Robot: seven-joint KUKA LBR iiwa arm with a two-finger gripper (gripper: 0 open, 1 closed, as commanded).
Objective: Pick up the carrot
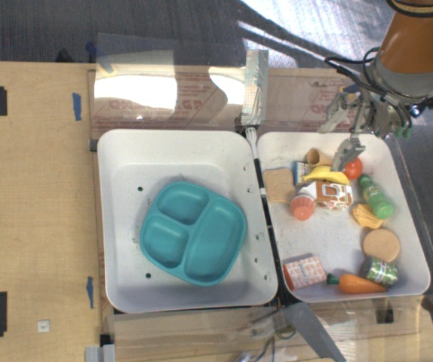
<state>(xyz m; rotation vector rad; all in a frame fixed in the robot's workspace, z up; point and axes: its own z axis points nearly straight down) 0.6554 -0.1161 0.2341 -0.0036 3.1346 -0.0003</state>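
Grey metal fingers of the gripper (pixel 350 151) hang over the top edge of the right bin (pixel 409 225), reaching down from the arm (pixel 416 29) with its orange band at about one o'clock in the view. Whether the fingers are parted or closed cannot be told from this angle, and nothing is seen between them. Their tips sit just above a small red ball (pixel 353 168) and close to a yellow banana (pixel 327 176).

Around that cluster, at nine o'clock from the fingertips, lies a tan cone-like piece (pixel 314 157) and a brown slice of bread (pixel 277 185). Just below the banana stands a small white and orange carton (pixel 334 194), with a round red and white piece (pixel 302 206) touching its left side. At five o'clock from the fingertips lies a green bottle (pixel 374 199), then a yellow ridged piece (pixel 366 216), then a round tan disc (pixel 381 243) and a green can (pixel 381 271).

The carrot (pixel 358 283), orange with a green end, lies at six o'clock, well apart from the gripper, along the bottom wall of the right bin, touching the can. A red patterned box (pixel 304 271) lies to its left.

The left bin (pixel 126 164) holds a teal divided tray (pixel 193 233).
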